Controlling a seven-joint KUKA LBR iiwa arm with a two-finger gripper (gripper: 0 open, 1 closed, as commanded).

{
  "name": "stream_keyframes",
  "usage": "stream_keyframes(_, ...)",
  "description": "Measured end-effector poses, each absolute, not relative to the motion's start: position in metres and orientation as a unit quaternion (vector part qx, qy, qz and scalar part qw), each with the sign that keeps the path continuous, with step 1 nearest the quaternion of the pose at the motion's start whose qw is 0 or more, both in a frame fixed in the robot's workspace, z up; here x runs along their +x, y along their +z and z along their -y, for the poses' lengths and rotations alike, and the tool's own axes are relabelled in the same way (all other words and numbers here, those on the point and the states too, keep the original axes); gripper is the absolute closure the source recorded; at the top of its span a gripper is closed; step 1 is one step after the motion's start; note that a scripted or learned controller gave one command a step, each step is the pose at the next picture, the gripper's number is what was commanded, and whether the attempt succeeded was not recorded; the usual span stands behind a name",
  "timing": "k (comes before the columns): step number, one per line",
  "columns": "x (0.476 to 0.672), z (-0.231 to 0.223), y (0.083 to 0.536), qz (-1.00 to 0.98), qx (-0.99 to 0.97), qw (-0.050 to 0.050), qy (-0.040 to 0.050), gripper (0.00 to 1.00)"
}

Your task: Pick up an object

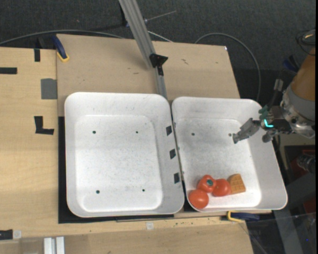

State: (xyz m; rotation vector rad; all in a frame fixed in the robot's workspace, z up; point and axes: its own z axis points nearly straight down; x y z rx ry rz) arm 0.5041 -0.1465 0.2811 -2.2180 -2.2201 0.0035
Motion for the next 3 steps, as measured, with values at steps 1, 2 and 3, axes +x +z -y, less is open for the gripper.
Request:
stream_keyframes(1,0.505,0.147,0.283,0.708,-0.706,0.0,0.0003,0.0)
stream_keyframes(2,0.502,0.15,0.219,0.707,-0.707,0.003,0.0025,0.0)
stream_keyframes(3,0.495,0.143,0.171,0.707,-0.707,0.003,0.002,0.0)
